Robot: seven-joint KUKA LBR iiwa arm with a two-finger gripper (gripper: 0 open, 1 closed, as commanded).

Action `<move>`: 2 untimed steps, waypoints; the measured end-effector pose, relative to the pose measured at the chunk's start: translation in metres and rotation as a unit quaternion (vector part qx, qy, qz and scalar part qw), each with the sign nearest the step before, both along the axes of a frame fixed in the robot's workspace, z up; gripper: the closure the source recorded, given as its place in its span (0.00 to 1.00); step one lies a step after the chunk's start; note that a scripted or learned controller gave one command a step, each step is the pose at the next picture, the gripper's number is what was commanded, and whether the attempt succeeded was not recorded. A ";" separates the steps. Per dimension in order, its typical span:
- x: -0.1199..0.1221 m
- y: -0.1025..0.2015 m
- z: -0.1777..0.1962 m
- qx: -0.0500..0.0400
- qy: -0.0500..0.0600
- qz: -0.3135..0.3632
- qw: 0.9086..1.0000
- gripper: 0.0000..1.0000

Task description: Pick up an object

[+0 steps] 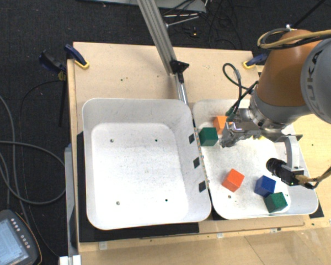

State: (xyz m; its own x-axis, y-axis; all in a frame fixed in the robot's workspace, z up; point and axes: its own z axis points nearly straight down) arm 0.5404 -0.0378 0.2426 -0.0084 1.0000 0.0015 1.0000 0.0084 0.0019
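Five coloured blocks lie in the right-hand white bin (303, 206) on the wooden table (127, 70), seen from above. Nearest the camera, at about five o'clock in that bin, a dark green block (276, 202) touches a blue block (264, 185) just behind it. An orange block (233, 179) sits apart from them toward seven o'clock, close to the divide between the bins. Farther back, at about ten o'clock, a second green block (208, 136) rests against the bin's left wall, with a smaller orange block (219, 122) just behind it at eleven o'clock. The grey arm (298, 84), with its orange band, reaches in from three o'clock, and its claw (230, 137) hangs just beside the far green block, on its right; whether the claw is spread or pressed together cannot be told, and no block is seen within it. The left-hand white bin (138, 159) lies alongside. Beyond it, a grey metal pole (157, 29) slants away across the table's far edge toward twelve o'clock.
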 end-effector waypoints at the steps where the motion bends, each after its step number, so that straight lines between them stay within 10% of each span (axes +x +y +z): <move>1: 0.001 0.062 -0.007 0.000 0.002 0.001 1.000 1.00; 2: 0.009 0.114 -0.018 0.000 0.001 0.000 1.000 1.00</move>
